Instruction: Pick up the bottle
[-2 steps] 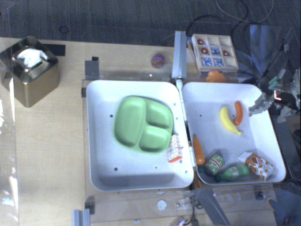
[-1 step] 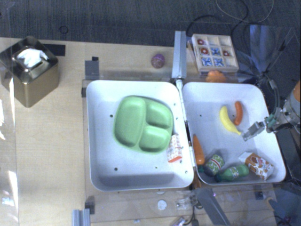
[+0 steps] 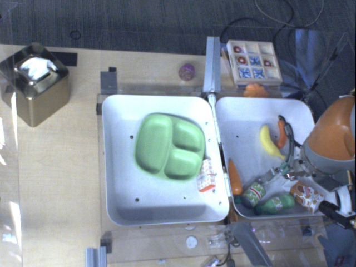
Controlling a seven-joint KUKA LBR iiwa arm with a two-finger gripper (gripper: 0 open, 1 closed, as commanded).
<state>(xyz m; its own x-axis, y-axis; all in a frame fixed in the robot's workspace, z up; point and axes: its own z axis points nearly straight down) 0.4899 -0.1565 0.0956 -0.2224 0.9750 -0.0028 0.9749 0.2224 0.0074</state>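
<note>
Two white bins sit side by side on the surface (image 3: 61, 166), and my arm reaches in over the right bin (image 3: 245, 121) from the right. My pincer (image 3: 282, 172) hangs low over that bin's near half, its dark parts crowded together so that I cannot tell how it stands. The green bottle (image 3: 276, 203) lies on its side near the front wall of the right bin, just below my pincer. A small can (image 3: 254, 193) lies just left of it, with a carrot (image 3: 234, 178) along the bin's left wall. A banana (image 3: 269, 141) lies farther back. The left bin (image 3: 119, 204) holds a green divided tray (image 3: 169, 146) and a small packet (image 3: 207, 177).
</note>
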